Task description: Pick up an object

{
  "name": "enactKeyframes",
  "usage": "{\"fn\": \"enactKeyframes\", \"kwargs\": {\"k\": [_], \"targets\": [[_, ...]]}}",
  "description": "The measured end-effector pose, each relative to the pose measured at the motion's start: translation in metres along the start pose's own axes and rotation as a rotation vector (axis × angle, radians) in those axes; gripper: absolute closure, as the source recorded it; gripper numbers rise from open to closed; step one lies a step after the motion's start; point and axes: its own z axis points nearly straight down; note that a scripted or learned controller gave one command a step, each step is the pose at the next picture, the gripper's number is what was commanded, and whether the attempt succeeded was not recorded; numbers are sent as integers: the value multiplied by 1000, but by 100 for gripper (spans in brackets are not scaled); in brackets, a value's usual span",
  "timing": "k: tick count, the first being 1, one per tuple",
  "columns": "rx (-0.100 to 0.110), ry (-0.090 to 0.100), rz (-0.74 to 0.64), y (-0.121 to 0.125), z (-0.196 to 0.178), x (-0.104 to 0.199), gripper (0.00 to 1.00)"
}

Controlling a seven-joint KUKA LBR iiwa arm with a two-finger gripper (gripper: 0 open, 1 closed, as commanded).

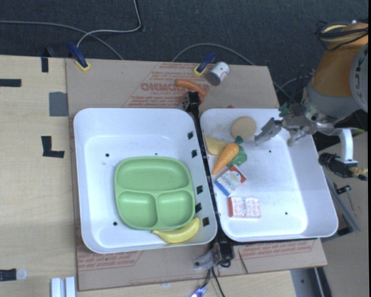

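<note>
The jaws (pixel 278 130) are seen spread open with nothing between them, hung over the top right part of the right bin (pixel 309 218). So nothing's been grabbed at this point.

Just to the left of the jaws, a round tan biscuit-like piece (pixel 243 127) is found, near but not touching. A bit further left and lower, a toy carrot (pixel 226 156) is laid at a slant, with a pale yellow piece (pixel 213 145) tucked beside it against the bin's left wall. Below the jaws and to the left, a small blue and red packet (pixel 230 180) is placed, and lower still a red and white packet (pixel 243 207) is lying flat.

Well away to the left, in the left bin (pixel 93 141), a green divided plate (pixel 154 190) is set, with a banana (pixel 178 232) touching its lower edge.
</note>
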Motion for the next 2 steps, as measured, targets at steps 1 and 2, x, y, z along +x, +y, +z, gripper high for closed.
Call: {"fn": "enactKeyframes", "kwargs": {"k": [1,2], "targets": [[-1,-1,1,7,104,47,0],[-5,-3,1,8,113,60,0]]}}
